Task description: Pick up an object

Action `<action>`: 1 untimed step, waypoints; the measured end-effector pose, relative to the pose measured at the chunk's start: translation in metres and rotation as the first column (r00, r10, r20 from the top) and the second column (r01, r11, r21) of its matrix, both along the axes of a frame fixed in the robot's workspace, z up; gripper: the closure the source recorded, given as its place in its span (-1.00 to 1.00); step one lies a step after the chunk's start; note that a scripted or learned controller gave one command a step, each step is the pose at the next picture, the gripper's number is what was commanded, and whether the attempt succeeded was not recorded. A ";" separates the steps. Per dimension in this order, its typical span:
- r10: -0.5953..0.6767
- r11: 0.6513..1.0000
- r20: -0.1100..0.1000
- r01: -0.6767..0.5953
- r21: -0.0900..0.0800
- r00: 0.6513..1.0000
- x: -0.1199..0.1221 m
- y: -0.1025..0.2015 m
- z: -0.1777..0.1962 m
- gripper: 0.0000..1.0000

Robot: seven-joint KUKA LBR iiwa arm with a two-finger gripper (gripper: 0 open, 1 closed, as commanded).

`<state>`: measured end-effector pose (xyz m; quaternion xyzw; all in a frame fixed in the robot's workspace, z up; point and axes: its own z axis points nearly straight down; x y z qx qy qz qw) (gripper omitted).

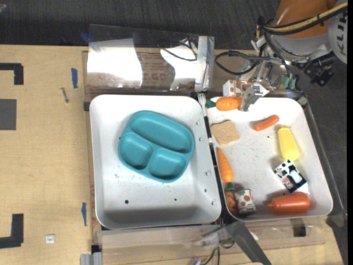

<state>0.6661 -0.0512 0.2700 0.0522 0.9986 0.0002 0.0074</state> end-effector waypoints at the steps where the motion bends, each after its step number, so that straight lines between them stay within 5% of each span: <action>1: 0.001 1.000 0.004 -0.001 0.000 1.000 0.001 0.001 0.008 1.00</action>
